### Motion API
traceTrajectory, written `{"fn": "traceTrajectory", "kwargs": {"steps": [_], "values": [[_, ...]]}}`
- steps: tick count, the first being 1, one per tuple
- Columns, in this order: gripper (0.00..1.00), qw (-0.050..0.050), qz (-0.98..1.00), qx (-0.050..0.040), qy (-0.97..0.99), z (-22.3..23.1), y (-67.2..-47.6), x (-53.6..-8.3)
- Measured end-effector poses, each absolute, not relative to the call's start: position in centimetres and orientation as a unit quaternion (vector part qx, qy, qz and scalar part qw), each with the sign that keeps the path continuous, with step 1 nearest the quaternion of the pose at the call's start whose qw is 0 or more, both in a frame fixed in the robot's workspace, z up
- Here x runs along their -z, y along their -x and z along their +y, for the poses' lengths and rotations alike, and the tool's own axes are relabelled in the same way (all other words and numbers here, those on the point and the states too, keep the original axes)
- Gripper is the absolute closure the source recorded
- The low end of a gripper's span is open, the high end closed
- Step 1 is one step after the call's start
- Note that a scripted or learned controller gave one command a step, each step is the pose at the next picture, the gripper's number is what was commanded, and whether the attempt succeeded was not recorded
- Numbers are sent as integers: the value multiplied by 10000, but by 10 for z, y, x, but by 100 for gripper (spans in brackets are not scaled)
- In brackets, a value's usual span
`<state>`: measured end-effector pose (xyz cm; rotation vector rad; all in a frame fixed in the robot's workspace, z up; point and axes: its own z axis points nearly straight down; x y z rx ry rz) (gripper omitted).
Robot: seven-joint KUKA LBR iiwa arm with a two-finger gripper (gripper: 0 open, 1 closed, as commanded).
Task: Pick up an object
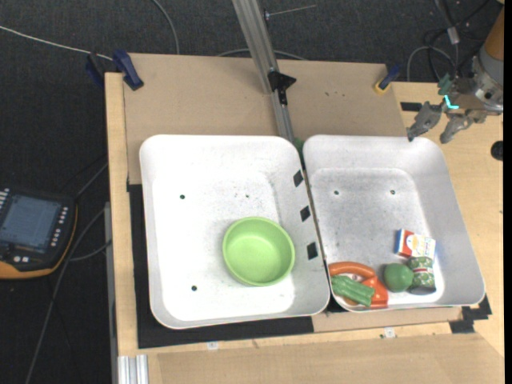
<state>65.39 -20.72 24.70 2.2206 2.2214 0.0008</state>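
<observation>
My gripper [435,126] hangs at the upper right, just beyond the far right corner of the right bin [360,158], with its two fingers spread open and nothing between them. A green bowl [258,251] sits in the left bin [200,174] toward its near right. In the right bin's near corner lie an orange and green toy [356,284], a green ball [396,276], a small dark can [423,274] and a red and white box [413,244].
A slanted metal pole [260,38] rises from the bench's back edge between the bins. Blue clamps [126,69] hold the cardboard bench top. A handheld pendant [32,230] lies on the floor at left.
</observation>
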Motion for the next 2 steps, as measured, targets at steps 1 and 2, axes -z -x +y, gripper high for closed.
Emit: {"fn": "traceTrajectory", "kwargs": {"steps": [1, 2], "values": [[0, 2, 7072, -2, -7070, -207, -654, -247], [0, -19, 7071, 12, -7071, -210, -649, -186]]}}
